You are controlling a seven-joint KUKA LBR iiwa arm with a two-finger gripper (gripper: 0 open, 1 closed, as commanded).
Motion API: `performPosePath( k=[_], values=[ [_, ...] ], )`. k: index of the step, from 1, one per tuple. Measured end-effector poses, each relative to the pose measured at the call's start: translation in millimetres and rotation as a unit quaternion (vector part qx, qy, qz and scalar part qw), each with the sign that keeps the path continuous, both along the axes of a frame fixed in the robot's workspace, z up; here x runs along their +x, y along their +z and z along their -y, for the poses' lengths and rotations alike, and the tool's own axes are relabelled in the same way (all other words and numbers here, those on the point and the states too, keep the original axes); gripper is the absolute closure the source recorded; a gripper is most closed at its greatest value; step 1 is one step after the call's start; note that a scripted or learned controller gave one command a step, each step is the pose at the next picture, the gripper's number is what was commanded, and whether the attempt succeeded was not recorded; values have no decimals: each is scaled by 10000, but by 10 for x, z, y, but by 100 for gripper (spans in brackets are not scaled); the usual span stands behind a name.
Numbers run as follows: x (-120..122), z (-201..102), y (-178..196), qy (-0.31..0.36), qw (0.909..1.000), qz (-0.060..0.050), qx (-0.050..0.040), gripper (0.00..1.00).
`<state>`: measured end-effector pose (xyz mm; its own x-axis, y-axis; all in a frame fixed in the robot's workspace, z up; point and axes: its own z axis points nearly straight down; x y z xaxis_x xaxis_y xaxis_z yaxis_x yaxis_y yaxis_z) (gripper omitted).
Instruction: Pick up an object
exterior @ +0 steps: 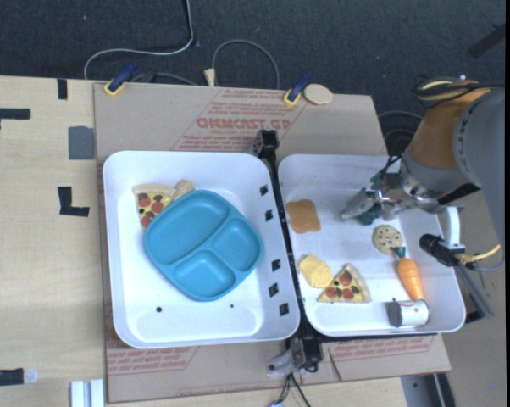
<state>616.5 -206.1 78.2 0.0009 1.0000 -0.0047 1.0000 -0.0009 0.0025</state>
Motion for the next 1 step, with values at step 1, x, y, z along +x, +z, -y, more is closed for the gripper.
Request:
performPosePath(
  k=[1],
  values=[
    [276, 149, 87, 19, 10000, 5, 23, 0]
  ],
)
